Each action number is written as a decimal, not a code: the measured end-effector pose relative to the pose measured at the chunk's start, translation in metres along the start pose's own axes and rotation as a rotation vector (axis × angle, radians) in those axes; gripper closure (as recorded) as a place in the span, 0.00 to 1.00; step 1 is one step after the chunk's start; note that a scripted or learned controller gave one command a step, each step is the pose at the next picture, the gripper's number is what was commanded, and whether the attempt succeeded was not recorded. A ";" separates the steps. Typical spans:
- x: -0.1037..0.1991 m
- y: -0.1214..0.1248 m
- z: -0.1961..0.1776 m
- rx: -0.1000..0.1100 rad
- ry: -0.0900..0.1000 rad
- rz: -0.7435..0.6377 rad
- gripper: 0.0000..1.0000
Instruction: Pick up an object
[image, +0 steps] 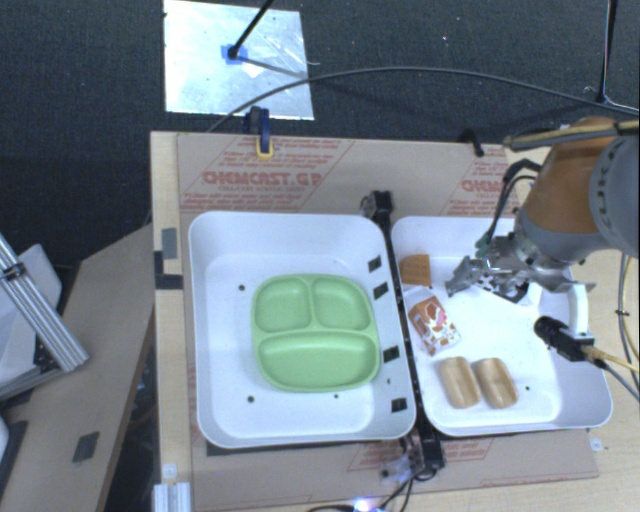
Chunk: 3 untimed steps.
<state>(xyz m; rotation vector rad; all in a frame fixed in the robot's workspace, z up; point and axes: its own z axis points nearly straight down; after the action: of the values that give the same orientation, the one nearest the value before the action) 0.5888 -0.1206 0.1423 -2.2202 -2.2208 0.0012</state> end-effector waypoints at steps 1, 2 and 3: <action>-0.001 0.001 0.036 -0.003 -0.001 0.002 0.00; 0.000 0.002 0.026 -0.006 -0.001 0.002 1.00; -0.001 0.004 -0.039 -0.010 -0.002 -0.004 1.00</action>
<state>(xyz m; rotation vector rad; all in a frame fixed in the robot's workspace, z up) 0.5932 -0.1219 0.1814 -2.2221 -2.2306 -0.0071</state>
